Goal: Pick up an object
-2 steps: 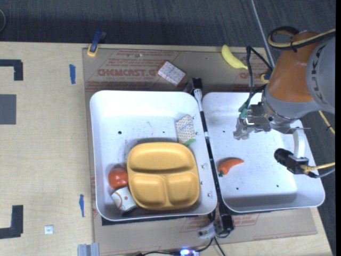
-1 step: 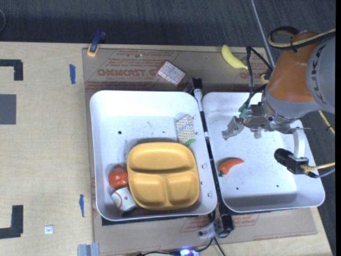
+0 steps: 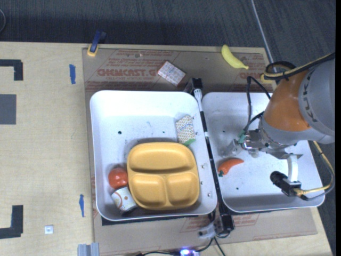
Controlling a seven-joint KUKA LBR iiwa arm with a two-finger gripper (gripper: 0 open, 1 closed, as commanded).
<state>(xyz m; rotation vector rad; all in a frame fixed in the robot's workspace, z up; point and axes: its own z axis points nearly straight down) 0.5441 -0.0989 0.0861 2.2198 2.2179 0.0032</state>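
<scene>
The arm (image 3: 303, 108) reaches in from 3 o'clock over the right bin (image 3: 234, 193). Its end effector (image 3: 241, 143) hangs low near the bin's centre; whether it is apart or together cannot be told. A carrot (image 3: 230, 166) lies on the bin floor just beside it, at about 7 o'clock from it, apart from the metal.

In the left bin (image 3: 106, 116) a yellow tray (image 3: 162, 175) sits toward 5 o'clock. A tomato (image 3: 118, 176) and a cup (image 3: 123, 199) touch its 9 o'clock edge, and a packet (image 3: 185, 128) stands at its 1 o'clock.

On the desk (image 3: 37, 143), a banana (image 3: 233, 57) lies beyond the right bin at 12 o'clock.
</scene>
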